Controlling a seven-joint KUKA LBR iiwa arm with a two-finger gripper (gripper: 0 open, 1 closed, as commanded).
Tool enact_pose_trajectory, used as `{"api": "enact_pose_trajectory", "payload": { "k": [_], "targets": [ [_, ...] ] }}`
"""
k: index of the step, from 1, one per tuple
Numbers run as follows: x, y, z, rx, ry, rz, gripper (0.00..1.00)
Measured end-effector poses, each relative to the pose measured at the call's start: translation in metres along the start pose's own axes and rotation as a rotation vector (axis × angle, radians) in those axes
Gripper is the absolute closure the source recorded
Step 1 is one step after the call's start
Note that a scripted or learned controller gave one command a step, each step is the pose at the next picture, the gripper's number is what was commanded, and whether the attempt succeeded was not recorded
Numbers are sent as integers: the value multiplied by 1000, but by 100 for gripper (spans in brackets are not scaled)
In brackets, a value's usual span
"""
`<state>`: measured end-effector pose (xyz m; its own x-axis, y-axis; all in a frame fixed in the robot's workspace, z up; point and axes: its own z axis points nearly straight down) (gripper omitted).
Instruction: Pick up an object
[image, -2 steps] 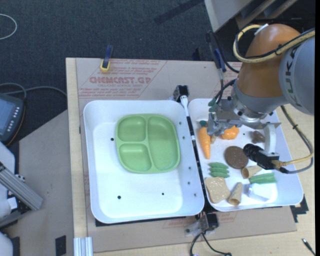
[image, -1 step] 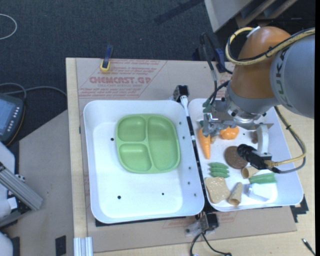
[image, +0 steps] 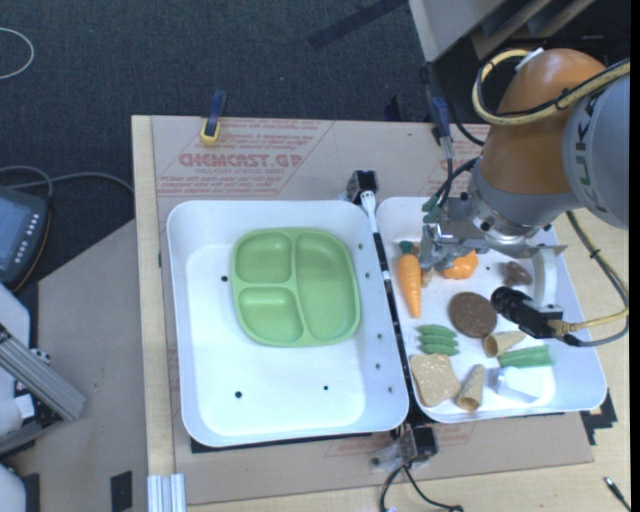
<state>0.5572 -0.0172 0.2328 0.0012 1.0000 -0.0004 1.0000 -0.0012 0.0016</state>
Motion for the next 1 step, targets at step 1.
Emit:
{"api": "enact_pose_trajectory", "payload": {
  "k": [1],
  "targets": [
    [-4,9,10,1,-1,0,100]
  ]
}}
